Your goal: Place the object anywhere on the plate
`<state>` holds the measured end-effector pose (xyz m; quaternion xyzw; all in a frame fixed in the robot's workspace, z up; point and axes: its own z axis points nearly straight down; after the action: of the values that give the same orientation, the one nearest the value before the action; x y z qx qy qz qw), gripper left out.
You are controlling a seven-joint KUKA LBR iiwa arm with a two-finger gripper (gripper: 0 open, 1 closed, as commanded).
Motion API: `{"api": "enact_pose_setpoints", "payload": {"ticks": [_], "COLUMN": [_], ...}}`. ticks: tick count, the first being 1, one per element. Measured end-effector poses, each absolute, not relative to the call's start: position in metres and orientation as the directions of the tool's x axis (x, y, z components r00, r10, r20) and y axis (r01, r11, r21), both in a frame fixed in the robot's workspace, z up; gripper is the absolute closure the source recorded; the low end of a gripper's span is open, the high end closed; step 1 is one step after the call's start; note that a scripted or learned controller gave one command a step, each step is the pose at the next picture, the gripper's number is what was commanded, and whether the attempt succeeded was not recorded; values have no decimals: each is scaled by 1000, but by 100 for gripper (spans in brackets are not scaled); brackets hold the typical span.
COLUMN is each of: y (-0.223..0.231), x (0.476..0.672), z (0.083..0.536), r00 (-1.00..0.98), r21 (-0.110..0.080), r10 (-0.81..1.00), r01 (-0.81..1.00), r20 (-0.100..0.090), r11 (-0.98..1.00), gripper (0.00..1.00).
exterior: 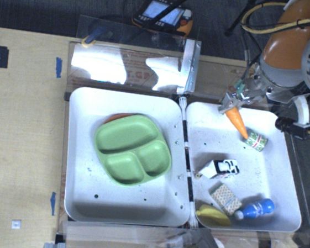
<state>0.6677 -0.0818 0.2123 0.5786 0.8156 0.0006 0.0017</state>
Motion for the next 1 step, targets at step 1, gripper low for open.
{"api": "enact_pose_setpoints", "payload": {"ticks": [1], "y": [-71], "x": [630], "z": [185], "r00": [-235], "r21": [-1], "r10": [972], "r01": [972], "r20": [2], "r11": [235], "gripper": [100]}}
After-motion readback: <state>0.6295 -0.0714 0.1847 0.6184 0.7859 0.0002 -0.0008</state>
